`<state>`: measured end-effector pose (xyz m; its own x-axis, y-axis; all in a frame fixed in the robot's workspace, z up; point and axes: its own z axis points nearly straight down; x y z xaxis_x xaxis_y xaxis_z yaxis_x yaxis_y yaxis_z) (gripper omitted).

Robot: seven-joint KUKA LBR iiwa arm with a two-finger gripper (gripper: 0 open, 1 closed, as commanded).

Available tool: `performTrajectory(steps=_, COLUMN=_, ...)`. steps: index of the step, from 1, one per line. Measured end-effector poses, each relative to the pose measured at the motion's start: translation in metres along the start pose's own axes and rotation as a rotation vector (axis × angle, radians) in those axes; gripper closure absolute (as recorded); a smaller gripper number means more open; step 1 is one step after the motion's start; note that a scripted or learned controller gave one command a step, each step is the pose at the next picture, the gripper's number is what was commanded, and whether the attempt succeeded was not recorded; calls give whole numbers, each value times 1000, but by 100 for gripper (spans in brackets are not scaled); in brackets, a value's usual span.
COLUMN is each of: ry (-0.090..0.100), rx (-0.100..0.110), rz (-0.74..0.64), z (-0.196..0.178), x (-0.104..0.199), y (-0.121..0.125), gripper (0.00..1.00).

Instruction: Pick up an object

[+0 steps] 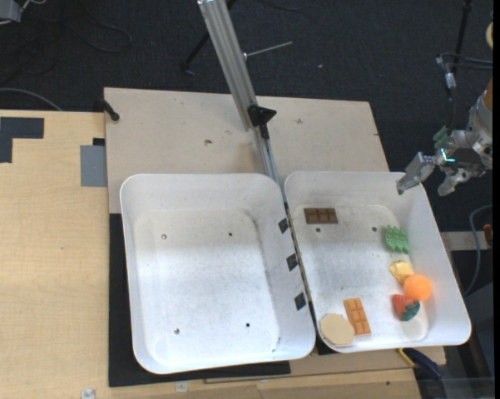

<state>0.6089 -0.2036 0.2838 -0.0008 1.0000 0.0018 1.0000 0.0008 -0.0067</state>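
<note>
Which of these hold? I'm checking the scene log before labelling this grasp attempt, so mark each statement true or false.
1. The brown chocolate bar lies in the right bin. True.
2. The gripper holds the orange ball. False: the ball rests in the right bin, and the gripper is up by that bin's far right corner.
3. The green toy lies in the left bin. False: it lies in the right bin.
4. The tan disc sits beside the orange waffle. True.

Slanted aluminium rail behind two white bins, tan board at left.
</note>
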Motion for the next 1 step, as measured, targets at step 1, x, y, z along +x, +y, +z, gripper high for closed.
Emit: performTrajectory(steps=1, ry=-2, rx=-4, rz=-3, z=-3, x=0, y=1, gripper=0)
